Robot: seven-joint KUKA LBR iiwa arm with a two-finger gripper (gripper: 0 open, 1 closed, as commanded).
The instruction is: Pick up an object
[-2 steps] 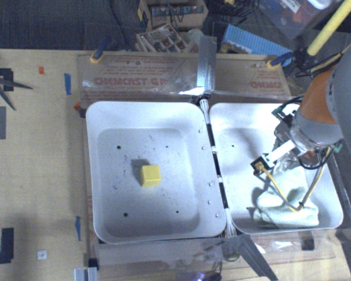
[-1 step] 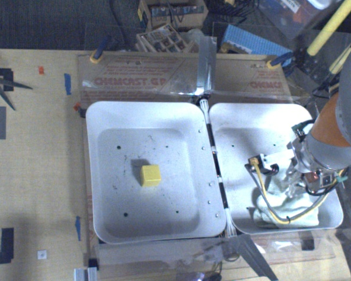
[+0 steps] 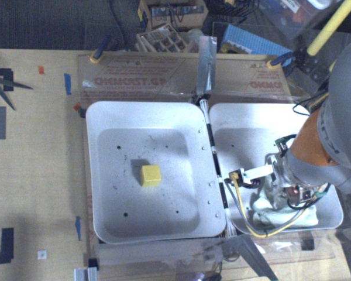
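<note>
Left bin [image 3: 105, 127] holds yellow cube [image 3: 151, 175] mid-floor, walls well apart.

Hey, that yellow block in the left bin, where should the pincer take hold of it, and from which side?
Come straight down on the yellow block and pinch two opposite side faces. It lies flat and alone mid-floor of the left bin, walls well away, top free.

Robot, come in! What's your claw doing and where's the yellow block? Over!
Gripper down in right bin, over a pale crumpled thing. Yellow block alone in left bin, untouched. Nothing blocking it.
</note>
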